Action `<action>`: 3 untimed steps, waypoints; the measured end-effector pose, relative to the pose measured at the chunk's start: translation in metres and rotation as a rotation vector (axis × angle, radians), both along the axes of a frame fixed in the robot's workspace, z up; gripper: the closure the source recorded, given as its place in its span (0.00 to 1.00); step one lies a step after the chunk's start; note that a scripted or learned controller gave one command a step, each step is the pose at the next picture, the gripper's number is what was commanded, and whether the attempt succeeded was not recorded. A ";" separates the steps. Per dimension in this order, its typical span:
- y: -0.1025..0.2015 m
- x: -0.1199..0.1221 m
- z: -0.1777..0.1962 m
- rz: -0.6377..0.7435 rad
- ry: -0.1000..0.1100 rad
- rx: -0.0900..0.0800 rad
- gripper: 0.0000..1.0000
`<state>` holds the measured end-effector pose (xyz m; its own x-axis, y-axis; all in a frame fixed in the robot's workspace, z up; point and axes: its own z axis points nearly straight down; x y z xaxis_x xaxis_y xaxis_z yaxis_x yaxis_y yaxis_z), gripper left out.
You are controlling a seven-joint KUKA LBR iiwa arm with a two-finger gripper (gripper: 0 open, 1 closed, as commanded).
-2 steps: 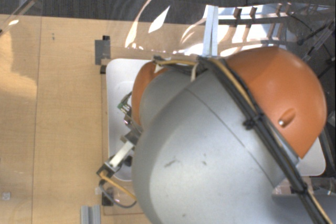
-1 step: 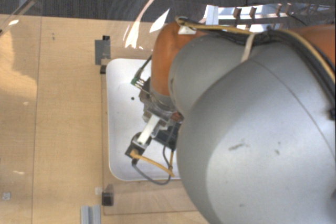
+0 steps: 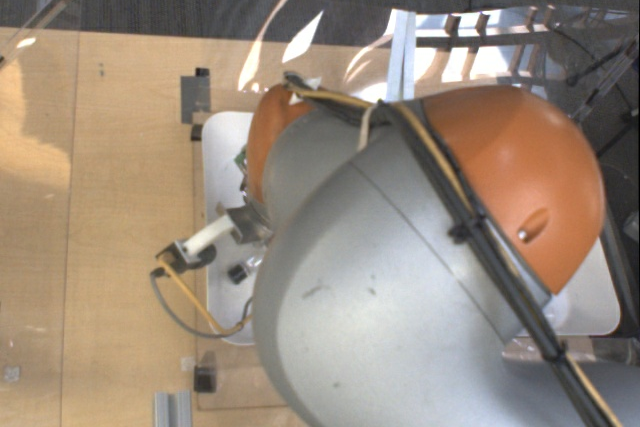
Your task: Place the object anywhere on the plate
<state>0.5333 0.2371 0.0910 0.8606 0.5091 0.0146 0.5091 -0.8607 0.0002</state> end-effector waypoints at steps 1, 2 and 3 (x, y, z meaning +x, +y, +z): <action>-0.001 -0.017 0.083 0.162 0.011 -0.006 1.00; -0.001 -0.040 0.000 -0.142 0.006 0.002 1.00; -0.001 -0.029 0.089 0.146 0.011 -0.007 1.00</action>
